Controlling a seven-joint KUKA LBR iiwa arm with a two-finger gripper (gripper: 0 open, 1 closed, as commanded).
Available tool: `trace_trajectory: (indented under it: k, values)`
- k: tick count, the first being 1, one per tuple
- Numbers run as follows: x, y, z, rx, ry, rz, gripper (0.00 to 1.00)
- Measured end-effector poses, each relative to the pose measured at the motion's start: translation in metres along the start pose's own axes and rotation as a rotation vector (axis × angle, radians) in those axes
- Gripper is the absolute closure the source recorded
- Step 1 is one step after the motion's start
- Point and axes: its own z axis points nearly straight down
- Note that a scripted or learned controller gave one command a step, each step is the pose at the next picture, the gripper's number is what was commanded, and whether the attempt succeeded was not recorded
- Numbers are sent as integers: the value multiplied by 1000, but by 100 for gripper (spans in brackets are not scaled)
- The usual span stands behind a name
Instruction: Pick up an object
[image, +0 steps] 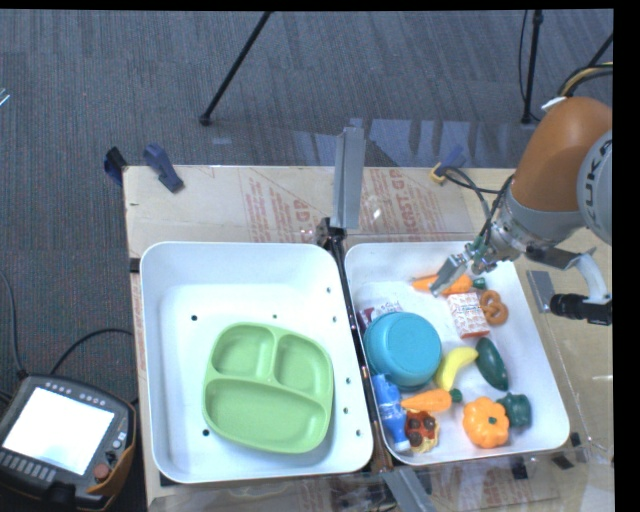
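My gripper (458, 272) hangs low over the back of the right bin (540, 345), reaching in from the right, and it looks open. An orange carrot-like piece (455, 285) lies right under its tips; whether they touch it I cannot tell. Nothing is visibly clamped between the fingers. In the same bin lie a blue bowl (402, 348), a banana (456, 366), a dark green pepper (491, 362), an orange pumpkin (485, 422), a second carrot (428, 402), a red-and-white packet (467, 315) and a pretzel (493, 306).
The left bin (170, 300) holds a light green divided plate (270, 387). A blue bottle (390, 405) lies along the right bin's left wall. A metal post (348, 185) stands behind the two bins. Toys crowd the right bin's front.
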Motion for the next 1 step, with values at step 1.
trace_trajectory:
  k: [1]
  values:
    - [30, -15, 76, -3, -2, 156, 0]
